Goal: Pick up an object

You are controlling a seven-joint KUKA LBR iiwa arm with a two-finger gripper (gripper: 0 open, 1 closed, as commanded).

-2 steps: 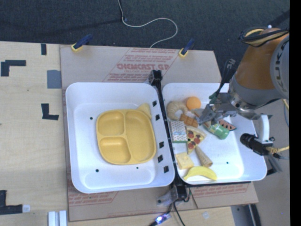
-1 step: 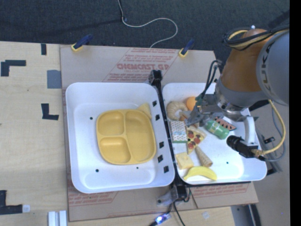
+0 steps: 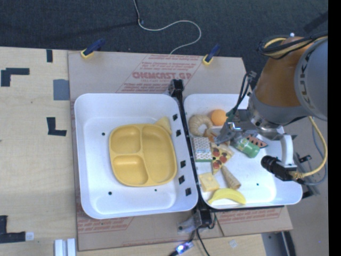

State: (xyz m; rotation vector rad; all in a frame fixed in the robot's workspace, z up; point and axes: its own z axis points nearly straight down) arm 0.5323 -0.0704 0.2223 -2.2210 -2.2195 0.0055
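From the overhead camera view you see two white bins side by side on a cardboard sheet, parted by a black divider (image 3: 184,143).

The left bin (image 3: 90,159) holds one yellow divided plate (image 3: 142,154), with bare white floor all round it, widest toward the near wall and the left wall.

The right bin (image 3: 277,193) is crowded along its left wall, against the divider. There you can count one orange ball (image 3: 217,117), one tan ring-shaped pastry (image 3: 199,124), one small printed packet (image 3: 202,149), one pizza slice (image 3: 220,155), one cone (image 3: 229,177), one yellow cheese block (image 3: 208,183) and one banana (image 3: 227,197) at the near wall. One green bottle (image 3: 246,146) and one watermelon slice (image 3: 258,141) lie just right of the claw.

The bin's right half, from the middle to the far corner, is mostly bare floor, though the arm overhangs it.

The gripper (image 3: 224,134) hangs low between the ball and the pizza slice, its dark fingers spread, with nothing between them that you can make out.
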